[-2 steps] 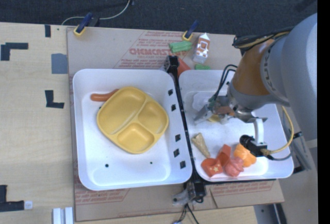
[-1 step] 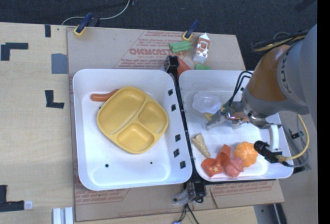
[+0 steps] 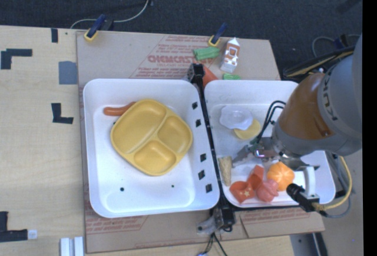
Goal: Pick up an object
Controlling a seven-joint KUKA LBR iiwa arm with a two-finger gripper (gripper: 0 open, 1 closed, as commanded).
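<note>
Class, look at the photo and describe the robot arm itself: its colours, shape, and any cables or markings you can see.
The arm is bulky and rounded, with a grey casing and a broad orange band above the wrist. A thin black cable loops beside the band. The hand is small, metallic grey with dark parts. A few dark letters show on the grey casing, too cropped to read.

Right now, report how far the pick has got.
Done: the arm has reached over the right bin, with the end effector low among the toys. In hand: nothing that I can confirm. Left: gripping and lifting a piece, perhaps the orange ball beside it.
</note>
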